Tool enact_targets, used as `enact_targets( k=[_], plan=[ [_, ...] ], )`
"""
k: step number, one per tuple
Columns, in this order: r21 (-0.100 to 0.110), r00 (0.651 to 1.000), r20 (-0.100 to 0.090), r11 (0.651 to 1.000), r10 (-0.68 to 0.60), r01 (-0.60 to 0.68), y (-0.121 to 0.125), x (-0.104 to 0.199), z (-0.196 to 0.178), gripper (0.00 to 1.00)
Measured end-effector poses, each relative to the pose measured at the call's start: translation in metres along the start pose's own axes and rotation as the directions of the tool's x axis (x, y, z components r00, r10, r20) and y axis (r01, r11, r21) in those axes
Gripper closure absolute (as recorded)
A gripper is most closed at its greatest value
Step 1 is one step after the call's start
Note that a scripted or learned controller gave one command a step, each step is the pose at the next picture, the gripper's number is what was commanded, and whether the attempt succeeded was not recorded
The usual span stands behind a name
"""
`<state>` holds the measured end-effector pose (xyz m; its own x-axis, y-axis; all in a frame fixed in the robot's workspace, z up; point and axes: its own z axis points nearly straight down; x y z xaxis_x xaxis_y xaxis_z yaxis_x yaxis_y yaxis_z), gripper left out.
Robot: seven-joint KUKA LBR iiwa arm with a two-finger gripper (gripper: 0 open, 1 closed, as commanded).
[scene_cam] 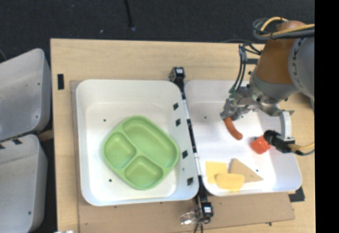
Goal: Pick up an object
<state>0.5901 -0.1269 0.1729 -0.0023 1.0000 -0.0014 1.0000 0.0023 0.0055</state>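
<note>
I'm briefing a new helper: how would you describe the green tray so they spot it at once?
Look in the left white bin. The green tray lies there, a rounded-corner dish split into three compartments. It is pale green, unlike the red, orange and yellow pieces in the other bin.

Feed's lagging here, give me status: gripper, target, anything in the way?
Gripper low in right bin, at the orange sausage's upper end. Grasp unconfirmed. Red piece close beside; yellow slices nearer front.

It looks like a robot lab: a wooden bench (132,60) holds two white bins (87,121) under a robot arm (278,62).
</note>
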Motion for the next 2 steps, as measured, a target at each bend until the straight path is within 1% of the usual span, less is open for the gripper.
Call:
enact_targets(
  k=[1, 2],
  plan=[
    [-0.001, 1.000, 0.001, 1.000, 0.004, -0.004, -0.006, -0.009, -0.056, 1.00],
    [0.002, 1.000, 0.000, 1.000, 0.000, 0.000, -0.005, -0.011, -0.081, 1.00]
  ],
)
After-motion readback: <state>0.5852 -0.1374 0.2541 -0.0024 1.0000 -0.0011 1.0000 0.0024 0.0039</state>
